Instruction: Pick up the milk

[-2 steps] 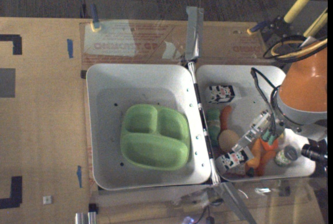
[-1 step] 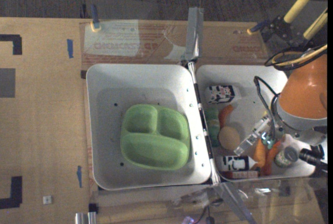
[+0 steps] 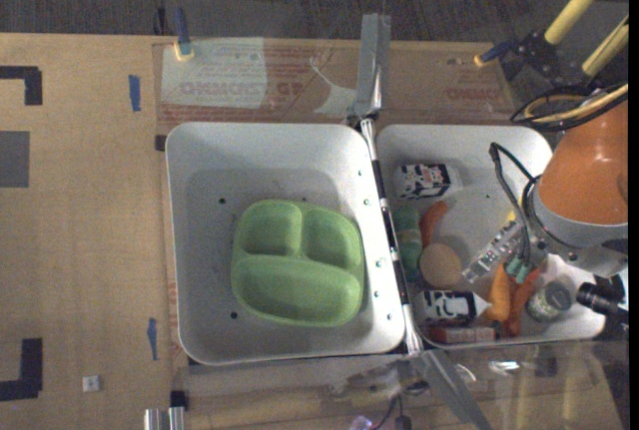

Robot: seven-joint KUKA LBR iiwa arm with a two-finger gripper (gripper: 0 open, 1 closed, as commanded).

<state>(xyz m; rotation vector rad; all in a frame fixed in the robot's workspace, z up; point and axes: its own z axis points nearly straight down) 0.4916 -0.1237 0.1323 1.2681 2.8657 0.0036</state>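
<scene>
We look down on a wooden bench (image 3: 80, 248) bearing two shallow white bins pressed rim to rim. The left bin (image 3: 200, 159) holds one green divided plate (image 3: 298, 261), lying near its centre, with bare white floor open on all sides and the widest margin toward the far wall. The right bin (image 3: 469, 141) is crowded. A small milk carton (image 3: 421, 180) with black-and-white cow markings lies on its side near the far left corner, close to the shared rim, with open floor to its right. A second carton (image 3: 446, 305) with similar markings lies by the near wall, just beside the shared rim. Between them sit a green piece (image 3: 406, 240), an orange carrot (image 3: 432, 218) and a tan egg-shaped item (image 3: 441, 263), all bunched against the dividing edge. More orange pieces (image 3: 507, 296) and a small jar (image 3: 552, 299) cluster toward the near right corner.

The grey arm, with its orange band (image 3: 591, 181), reaches in over the right bin's right side. Its gripper (image 3: 496, 253) hangs above the middle of the clutter, near the egg-shaped item and well apart from the far milk carton. We cannot tell whether the jaws stand apart or together; nothing is visibly held between them.
</scene>
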